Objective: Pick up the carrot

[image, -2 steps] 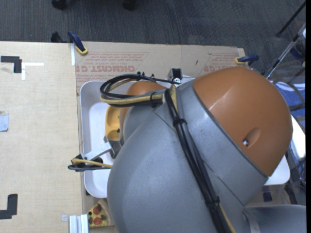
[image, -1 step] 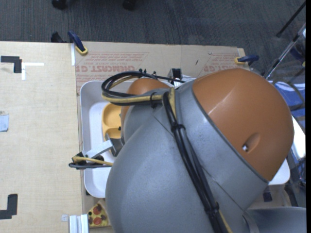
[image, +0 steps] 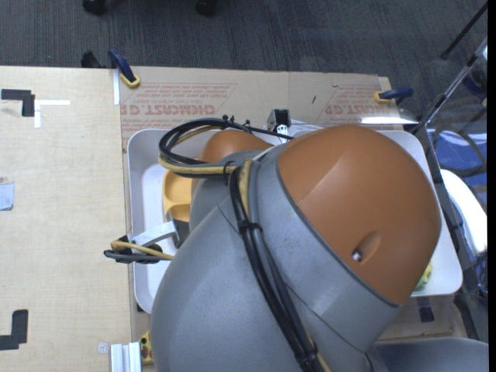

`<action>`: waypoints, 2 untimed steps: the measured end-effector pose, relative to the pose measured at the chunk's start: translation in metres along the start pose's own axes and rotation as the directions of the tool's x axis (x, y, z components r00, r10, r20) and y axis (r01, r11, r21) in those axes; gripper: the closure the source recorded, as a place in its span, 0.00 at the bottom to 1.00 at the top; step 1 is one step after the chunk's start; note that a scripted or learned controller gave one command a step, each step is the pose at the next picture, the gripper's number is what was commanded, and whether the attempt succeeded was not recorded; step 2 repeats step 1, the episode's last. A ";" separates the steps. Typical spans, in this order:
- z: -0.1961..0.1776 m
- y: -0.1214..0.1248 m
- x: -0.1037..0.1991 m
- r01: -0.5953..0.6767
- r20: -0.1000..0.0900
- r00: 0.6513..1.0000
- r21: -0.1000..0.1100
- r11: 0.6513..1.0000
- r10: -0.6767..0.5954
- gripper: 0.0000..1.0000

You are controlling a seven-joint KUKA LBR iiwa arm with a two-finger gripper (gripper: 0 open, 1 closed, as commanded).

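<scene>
- The arm (image: 310, 262) takes up most of the view: a bulky body of smooth matte grey casing, rounded like a thick bent tube, topped by a large glossy orange dome with a small dark hole in its lower side.
- Black cables (image: 260, 262), bundled with a yellow one, run along the grey casing and loop out in an oval arc above the bin's upper left corner.
- The jaws are hidden under the arm's body, so I cannot tell whether they are apart or together.
- A shallow white bin (image: 143, 208) with smooth, rounded plastic walls lies beneath the arm; its left wall and upper left corner show.
- Inside that bin, at the left, a yellow-orange object (image: 177, 192) with a smooth curved surface peeks out beside the grey casing; whether it is the carrot cannot be told, and no clear carrot shape can be made out.
- A second white rim (image: 446, 273) shows at the right, beside the dome, with a small yellow-green bit at its edge.
- The worktop (image: 62, 231) is pale, fine-grained wood with black corner marks.
- Flat brown cardboard (image: 256, 99) with red printed lettering lies under the bins, held by blue-and-yellow clamps (image: 124, 68) at its upper corners.
- Dark grey carpet (image: 271, 22) covers the floor beyond.
</scene>
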State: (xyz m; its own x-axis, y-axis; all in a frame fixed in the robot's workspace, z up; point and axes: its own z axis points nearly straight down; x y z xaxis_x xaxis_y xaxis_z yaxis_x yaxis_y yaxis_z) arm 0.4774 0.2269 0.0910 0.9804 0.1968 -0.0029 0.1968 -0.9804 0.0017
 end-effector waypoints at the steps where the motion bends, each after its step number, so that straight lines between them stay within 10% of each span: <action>1: -0.009 0.002 0.001 -0.003 0.002 1.000 -0.001 1.000 0.003 1.00; 2: -0.009 0.002 0.001 -0.003 0.002 1.000 -0.001 1.000 0.003 1.00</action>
